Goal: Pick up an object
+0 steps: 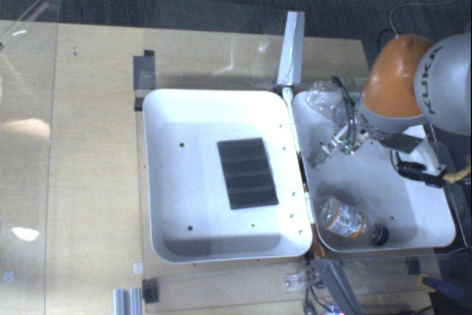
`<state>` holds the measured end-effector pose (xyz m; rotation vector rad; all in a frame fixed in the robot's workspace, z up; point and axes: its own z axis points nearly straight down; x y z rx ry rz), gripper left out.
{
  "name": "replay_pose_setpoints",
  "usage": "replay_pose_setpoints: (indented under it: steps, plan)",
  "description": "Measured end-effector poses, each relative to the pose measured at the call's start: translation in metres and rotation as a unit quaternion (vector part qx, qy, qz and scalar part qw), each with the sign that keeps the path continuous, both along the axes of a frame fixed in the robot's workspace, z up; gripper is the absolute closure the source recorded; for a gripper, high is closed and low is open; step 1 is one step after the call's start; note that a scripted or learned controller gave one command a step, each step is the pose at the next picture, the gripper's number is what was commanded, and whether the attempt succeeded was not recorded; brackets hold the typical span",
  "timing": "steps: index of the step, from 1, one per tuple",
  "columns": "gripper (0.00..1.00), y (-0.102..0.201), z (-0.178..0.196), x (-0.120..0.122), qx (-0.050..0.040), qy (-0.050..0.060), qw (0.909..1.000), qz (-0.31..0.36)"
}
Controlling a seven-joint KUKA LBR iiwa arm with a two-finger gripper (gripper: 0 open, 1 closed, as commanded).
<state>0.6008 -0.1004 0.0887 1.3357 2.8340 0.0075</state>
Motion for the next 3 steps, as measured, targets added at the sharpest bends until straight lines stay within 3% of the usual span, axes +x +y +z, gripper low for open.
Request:
replay_pose_setpoints:
  steps: [1, 2, 3]
  plan:
    - [0.00, -0.007, -0.007, 0.048, 0.0079, 0.046, 0.9929, -0.109]
    - [0.00, -0.054, 0.027, -0.043, 0.0014, 0.002, 0.9705, -0.241]
    - [0.00, -0.046, 0.000, -0.080, 0.0014, -0.002, 0.9760, -0.218]
